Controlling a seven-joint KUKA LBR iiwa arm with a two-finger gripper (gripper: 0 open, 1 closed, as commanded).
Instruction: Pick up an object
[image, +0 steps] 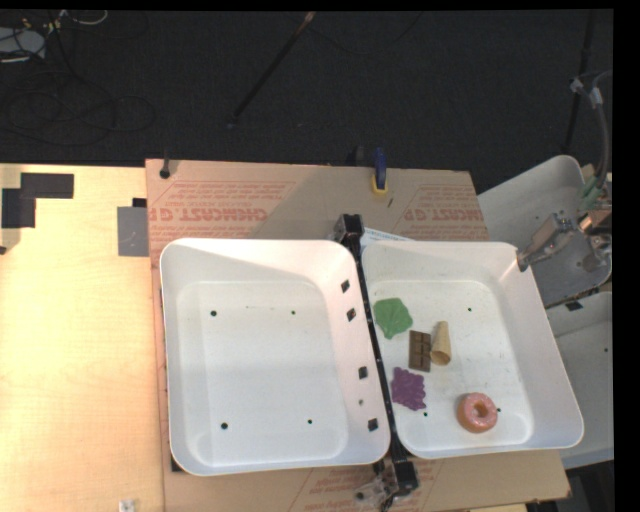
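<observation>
Right bin (520, 300), smooth white plastic: crinkled green piece (391, 317), brown block (420, 350), tan cylinder (440, 343), purple lump (408, 388) mid-floor; glazed pink donut (477, 412) near front edge. Gripper state undeterminable.

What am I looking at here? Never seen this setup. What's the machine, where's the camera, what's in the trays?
One fixed camera looks down at a slant on a bench. Two shallow white bins sit side by side on cardboard: the left bin and the right bin. In the right bin lie a green piece, a brown block touching a tan piece, a purple piece and a pink doughnut. They look like toy foods. The grey metal parts at the right edge seem to belong to the robot arm, which is meant to pick one object up. Nothing is being lifted.
</observation>
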